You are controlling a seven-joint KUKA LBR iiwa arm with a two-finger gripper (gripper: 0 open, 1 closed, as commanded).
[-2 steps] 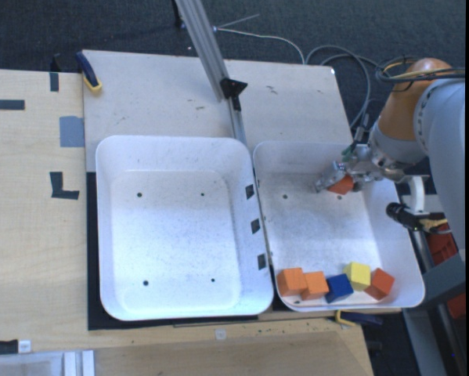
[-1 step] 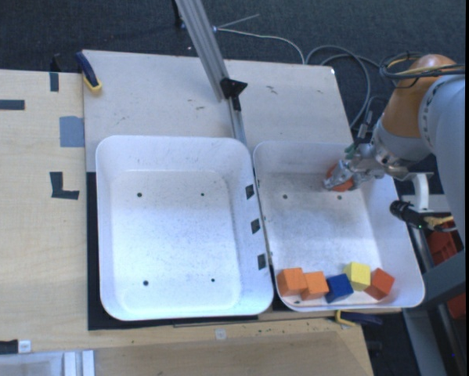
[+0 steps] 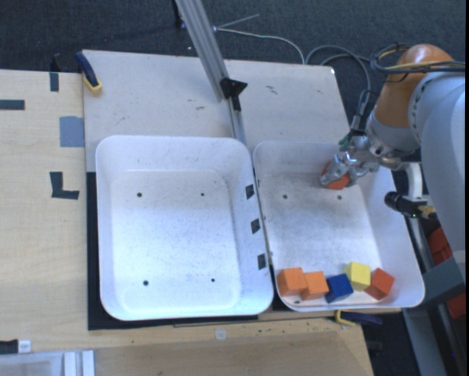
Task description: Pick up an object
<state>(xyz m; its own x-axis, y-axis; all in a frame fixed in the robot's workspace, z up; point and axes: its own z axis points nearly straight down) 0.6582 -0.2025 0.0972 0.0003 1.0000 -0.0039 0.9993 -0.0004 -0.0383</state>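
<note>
The small orange-red block [image 3: 340, 182] is sitting at the gripper's tip in the upper part of the right-hand shallow white bin [image 3: 312, 225], and it is looking like a light, rigid, smooth-faced piece, best pinched across two flat opposite sides. The two-finger gripper [image 3: 336, 175] is pressing down right over it, apparently touching, though whether the block is actually being clamped cannot be told. Other coloured blocks [image 3: 336, 282] are lying well apart along the bin's near edge.
</note>
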